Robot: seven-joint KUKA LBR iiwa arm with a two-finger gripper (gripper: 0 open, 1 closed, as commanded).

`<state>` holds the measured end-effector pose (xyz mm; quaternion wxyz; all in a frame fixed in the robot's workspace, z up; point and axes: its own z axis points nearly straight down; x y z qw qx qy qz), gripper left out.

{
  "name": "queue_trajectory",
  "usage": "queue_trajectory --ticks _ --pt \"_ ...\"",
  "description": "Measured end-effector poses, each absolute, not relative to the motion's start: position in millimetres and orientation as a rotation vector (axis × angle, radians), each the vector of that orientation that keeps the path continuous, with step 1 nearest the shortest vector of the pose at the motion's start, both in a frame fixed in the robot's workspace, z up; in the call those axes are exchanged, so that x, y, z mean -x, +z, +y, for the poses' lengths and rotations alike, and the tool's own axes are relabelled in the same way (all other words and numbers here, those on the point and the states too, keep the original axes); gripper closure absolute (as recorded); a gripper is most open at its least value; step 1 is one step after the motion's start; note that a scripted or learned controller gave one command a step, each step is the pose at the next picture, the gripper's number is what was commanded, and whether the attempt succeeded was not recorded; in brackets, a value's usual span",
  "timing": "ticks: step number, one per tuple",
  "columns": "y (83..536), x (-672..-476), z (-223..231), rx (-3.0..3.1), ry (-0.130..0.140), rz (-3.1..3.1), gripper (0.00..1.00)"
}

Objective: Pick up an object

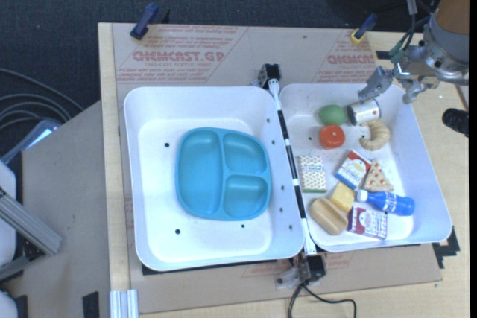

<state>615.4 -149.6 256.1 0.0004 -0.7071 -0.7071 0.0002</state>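
The tool [393,83] was observed above the far part of the right bin [428,182], reaching in from the right, with its two fingers spread apart and nothing between them; it was judged released. A small silver can [364,112] lay on its side just below and to the near side of the fingers, and was taken as the likeliest thing to be picked up. The can was judged light, stiff and smooth, hence apt to roll or slip; a hold across its round body, with the fingers square to its axis, was judged soundest. Whether the tool touched the can could not be determined, but the two were close. Beside the can, a green ball [332,114] lay to its left, a red tomato [332,135] just nearer, and a curved croissant [376,135] touching or almost touching it on the near side; crowding was therefore noted as a risk to a clean hold. Further toward the near edge, well apart from the tool, a blue bottle [390,201], a yellow block [342,197] and several small packets were recorded. The left bin [149,115] held a blue divided plate [222,173], well apart from the tool. Both bins rested on the worktop [223,48].
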Motion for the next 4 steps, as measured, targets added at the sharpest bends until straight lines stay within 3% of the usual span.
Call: queue_trajectory --ticks 1,2,3,4 --pt "97 -649.3 -174 2.221 0.002 -2.220 0.00" --pt "86 -666.7 -127 2.218 0.002 -2.221 0.00" --pt "96 -667.2 -127 2.218 0.001 -2.223 1.00" --pt "245 -652.7 -45 2.221 -0.003 -2.223 1.00"
